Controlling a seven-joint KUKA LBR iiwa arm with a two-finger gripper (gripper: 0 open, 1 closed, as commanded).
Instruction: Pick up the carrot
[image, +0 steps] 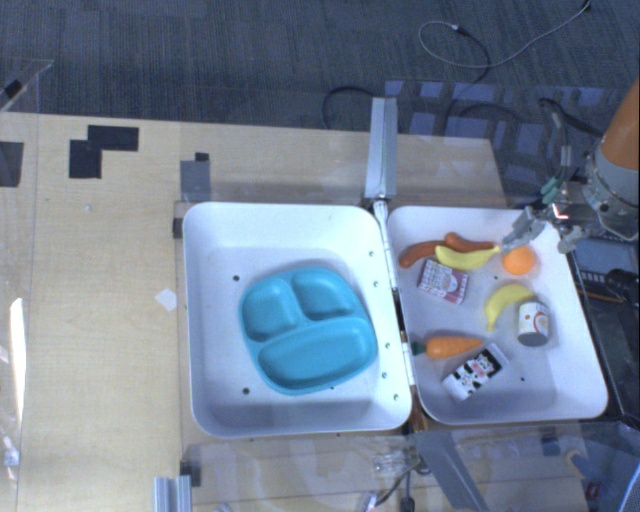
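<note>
Wooden bench (100, 330), two white bins side by side. Left bin (210, 400): blue sectioned tray (308, 328). Right bin (570, 395), near to far: black-and-white carton (472, 372); carrot (450, 347) lying near the left wall, long axis left-right, green stem end pointing left; small can (533, 323); two bananas (506, 301); pink packet (442, 281); orange (518, 262); sausage (420, 250). Gripper (548, 222) over the far right corner, fingers spread apart, holding nothing, well apart from the carrot.

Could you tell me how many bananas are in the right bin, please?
2. One banana lies near the bin's far edge, against the sausage; the other banana lies mid-bin, beside the can. None looks hidden.
</note>
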